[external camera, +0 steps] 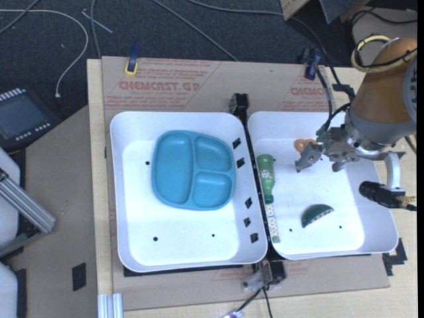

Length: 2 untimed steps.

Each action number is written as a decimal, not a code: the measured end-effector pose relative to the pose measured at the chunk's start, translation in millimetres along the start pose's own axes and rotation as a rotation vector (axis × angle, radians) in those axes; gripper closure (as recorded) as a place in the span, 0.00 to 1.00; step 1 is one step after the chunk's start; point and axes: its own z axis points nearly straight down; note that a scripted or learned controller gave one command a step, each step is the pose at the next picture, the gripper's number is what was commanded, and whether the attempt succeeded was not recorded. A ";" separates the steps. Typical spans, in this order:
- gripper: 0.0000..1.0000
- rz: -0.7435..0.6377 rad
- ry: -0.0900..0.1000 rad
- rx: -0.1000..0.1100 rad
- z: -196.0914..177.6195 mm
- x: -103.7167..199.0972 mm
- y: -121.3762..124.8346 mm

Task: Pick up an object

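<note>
In the right bin (371,240) a green bottle (266,177) lies lengthwise along the left wall. A dark green wedge-shaped piece (317,214) rests near the bin's front. A small orange object (303,144) sits toward the back, just left of the arm's wrist. My gripper (322,161) hovers over the middle-back of this bin, to the right of the bottle and behind the wedge. Its two fingers (306,159) stand apart, open, with nothing between them. The orange object lies just beyond the left finger; whether they touch is unclear.
The left bin (132,237) holds a blue divided plate (194,169). A black divider with clips (245,171) runs between the bins. The grey arm with its orange band (387,58) enters from the right, over the right bin's back corner. Cables hang near it.
</note>
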 end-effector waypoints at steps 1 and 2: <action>0.00 -0.003 -0.002 -0.015 -8.0 0.3 3.2; 0.00 -0.003 -0.001 -0.008 50.6 9.8 1.5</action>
